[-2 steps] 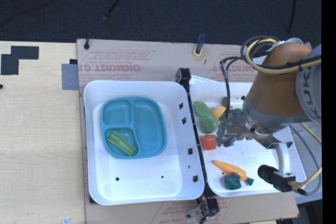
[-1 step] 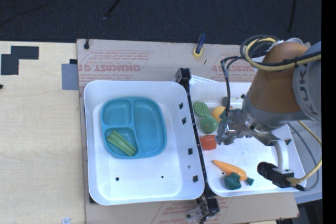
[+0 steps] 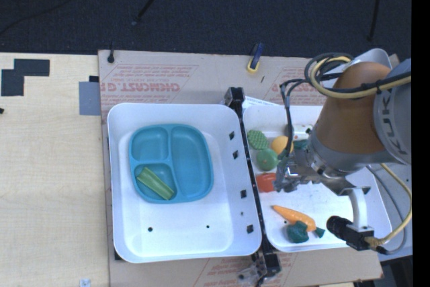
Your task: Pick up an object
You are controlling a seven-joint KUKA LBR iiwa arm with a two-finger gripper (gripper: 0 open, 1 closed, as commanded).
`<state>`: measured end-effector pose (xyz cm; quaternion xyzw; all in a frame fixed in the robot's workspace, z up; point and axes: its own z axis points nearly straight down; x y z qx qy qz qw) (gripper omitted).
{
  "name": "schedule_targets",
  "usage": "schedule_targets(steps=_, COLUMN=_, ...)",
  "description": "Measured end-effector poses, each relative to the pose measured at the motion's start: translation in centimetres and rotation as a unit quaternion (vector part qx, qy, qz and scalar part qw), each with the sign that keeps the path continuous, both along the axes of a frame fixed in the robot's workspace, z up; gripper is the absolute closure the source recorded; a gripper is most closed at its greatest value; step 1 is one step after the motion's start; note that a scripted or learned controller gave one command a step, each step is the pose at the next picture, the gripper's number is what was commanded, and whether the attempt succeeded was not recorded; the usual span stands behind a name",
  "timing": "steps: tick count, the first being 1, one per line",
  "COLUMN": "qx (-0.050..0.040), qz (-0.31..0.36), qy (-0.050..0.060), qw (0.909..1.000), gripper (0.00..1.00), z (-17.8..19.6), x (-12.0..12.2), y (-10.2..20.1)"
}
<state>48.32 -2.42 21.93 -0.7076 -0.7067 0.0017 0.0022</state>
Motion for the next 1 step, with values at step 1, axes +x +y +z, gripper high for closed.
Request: schedule_targets(steps=1, qx=0.0001, qz=0.001, qy=0.0, qw=1.0, gripper=1.0, z=0.22, x=0.35, y=0.48)
